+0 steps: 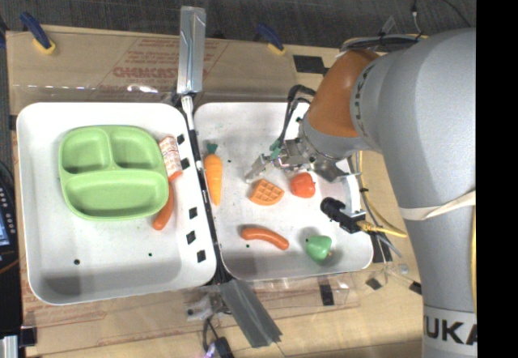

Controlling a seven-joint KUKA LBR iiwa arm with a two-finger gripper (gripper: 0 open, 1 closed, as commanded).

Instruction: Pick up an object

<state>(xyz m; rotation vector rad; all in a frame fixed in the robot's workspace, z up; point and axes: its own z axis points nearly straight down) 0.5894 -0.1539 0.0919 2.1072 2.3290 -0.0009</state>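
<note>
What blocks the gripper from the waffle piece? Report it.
Nothing visible does. The gripper hangs in the right bin just above the orange waffle piece, with bare bin floor between them. The carrot lies to one side, the red tomato to the other.

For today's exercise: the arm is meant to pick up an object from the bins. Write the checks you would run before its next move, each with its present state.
1. Gripper over the right bin: ok.
2. An object within close reach, the waffle just below it: ok.
3. Waffle clear of the tomato: ok, a gap shows.
4. Something held between the fingers: cannot tell.
5. Sausage and green pepper out of the way: ok.
</note>
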